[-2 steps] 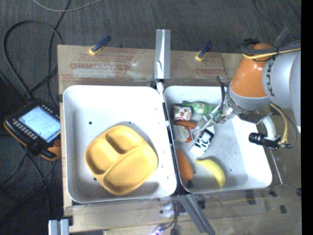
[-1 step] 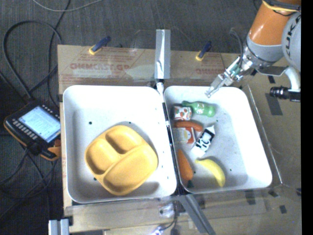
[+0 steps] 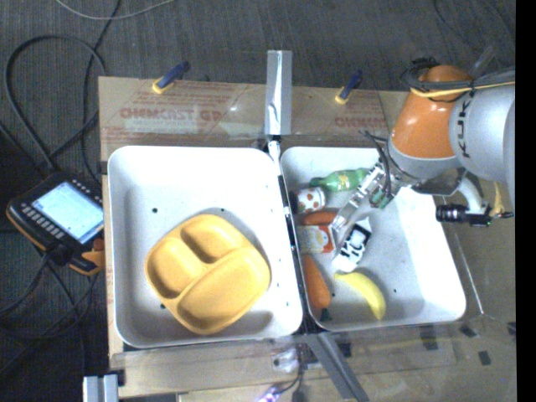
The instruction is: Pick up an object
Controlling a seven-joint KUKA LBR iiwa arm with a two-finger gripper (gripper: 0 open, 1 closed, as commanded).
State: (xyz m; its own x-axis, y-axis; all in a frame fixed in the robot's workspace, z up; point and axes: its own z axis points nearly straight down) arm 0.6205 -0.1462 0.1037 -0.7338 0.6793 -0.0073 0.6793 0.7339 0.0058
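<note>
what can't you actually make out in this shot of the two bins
- Gripper: in the camera view, too small and cluttered to tell the finger state or any contact with the black-and-white item.
- Small printed packet: print too small to read, partly overlapped by the carrot.
- Arm: cut off by the right edge.
- Green bottle: label unreadable.

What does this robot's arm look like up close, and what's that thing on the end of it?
The arm is bulky and rounded, pale grey, with a glossy orange band above the wrist. A dark cable loops over its top. Its end effector is a slim metallic piece with two thin fingers, far narrower than the arm. A small black fitting juts from the arm's side.
</note>
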